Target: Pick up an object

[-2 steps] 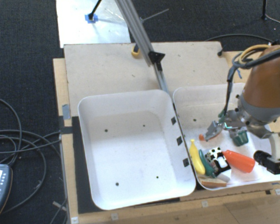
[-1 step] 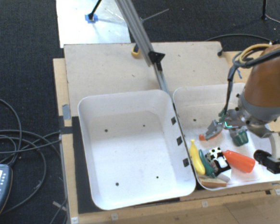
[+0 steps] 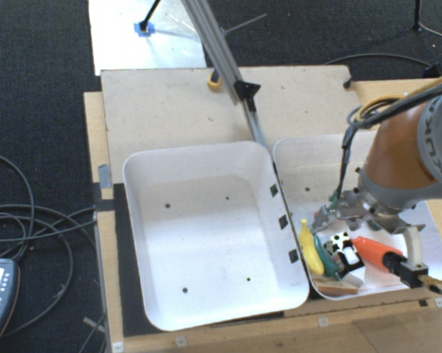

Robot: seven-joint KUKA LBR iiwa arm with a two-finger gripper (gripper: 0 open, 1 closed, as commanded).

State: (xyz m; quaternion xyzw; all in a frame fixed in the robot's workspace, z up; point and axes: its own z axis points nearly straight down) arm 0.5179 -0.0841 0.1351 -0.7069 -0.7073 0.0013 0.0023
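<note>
Several small objects lie heaped in the near left corner of the right bin (image 3: 311, 157). Among them are a yellow banana-shaped piece (image 3: 311, 250), a green item (image 3: 331, 263), a black-and-white item (image 3: 346, 249) and a tan block (image 3: 338, 285). An orange tool (image 3: 374, 249) with a black end lies just to their right. My gripper (image 3: 340, 217) hangs over this heap, just above the black-and-white item, and the grey wrist hides much of it. I see no object between its metal parts.
The left bin (image 3: 141, 174) sits beside the right one, and they share a middle wall. A slanted grey pole (image 3: 223, 54) crosses the bench behind the bins. Cables run along the arm at the right.
</note>
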